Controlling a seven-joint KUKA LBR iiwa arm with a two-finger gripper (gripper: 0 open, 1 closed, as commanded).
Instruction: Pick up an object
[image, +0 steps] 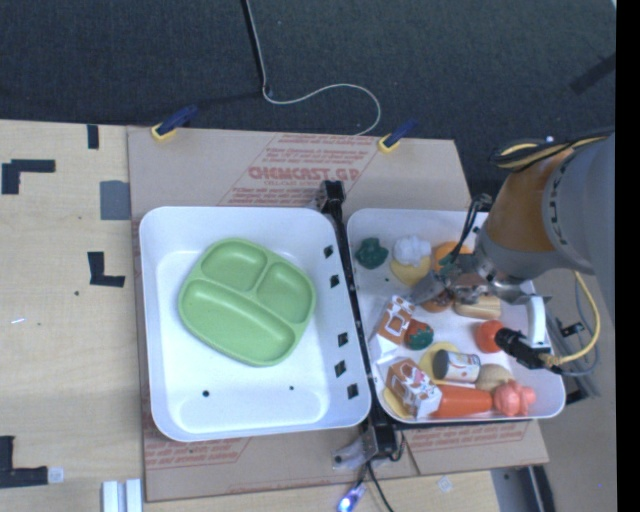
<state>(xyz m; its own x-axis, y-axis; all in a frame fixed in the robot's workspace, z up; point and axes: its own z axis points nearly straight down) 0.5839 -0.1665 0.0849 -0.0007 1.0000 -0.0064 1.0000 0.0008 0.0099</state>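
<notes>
Red print reading "CHEMCAST GP" runs across the brown cardboard sheet behind the bins.

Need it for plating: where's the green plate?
The green divided plate lies in the left bin, toward its upper middle, across the divider from the toy-filled right bin.

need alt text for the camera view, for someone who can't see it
A grey and orange robot arm reaches from the right into the right bin, its gripper low among small toy foods. The left bin holds a green divided plate.

Pincer tips perhaps buried among toys
</notes>
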